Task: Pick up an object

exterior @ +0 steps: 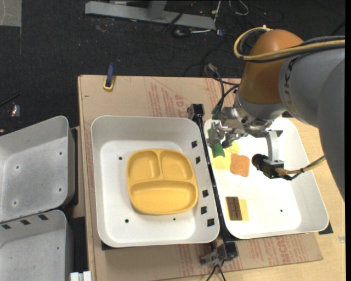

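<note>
The orange sponge [239, 164] in the right bin [307, 214], just below the gripper [224, 138], looks light, soft and squashy, best pinched across its narrow sides; I cannot tell the jaws' state.

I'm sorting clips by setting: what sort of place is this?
Likely a robotics lab: a grey arm reaches over two white bins on a cardboard-topped bench, with cables strewn on the dark floor.
</note>
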`<state>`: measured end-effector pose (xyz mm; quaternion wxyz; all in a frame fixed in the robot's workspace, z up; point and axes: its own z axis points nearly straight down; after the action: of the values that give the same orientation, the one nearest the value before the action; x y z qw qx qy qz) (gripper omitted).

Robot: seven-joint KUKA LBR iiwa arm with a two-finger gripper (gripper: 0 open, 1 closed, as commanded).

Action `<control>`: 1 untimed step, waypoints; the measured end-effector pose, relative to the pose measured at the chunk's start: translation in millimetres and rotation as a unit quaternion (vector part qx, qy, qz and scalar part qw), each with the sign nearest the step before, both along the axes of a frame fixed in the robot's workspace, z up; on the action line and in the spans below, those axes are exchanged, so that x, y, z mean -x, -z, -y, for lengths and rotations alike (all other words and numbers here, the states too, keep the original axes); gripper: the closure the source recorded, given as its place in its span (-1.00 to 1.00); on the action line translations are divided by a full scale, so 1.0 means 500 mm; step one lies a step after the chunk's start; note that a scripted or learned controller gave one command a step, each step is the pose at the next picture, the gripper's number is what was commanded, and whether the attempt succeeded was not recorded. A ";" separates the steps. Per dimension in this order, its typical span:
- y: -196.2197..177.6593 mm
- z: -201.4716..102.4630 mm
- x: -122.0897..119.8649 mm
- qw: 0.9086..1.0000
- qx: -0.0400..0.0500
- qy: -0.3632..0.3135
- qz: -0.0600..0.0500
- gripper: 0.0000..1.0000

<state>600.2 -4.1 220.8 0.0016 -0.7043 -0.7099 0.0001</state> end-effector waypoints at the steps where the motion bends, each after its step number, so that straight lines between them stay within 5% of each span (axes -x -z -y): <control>1: -0.029 -0.100 0.002 1.000 0.000 0.000 0.002 1.00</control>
<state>599.0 45.9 235.5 0.0002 -0.7042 -0.7100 -0.0012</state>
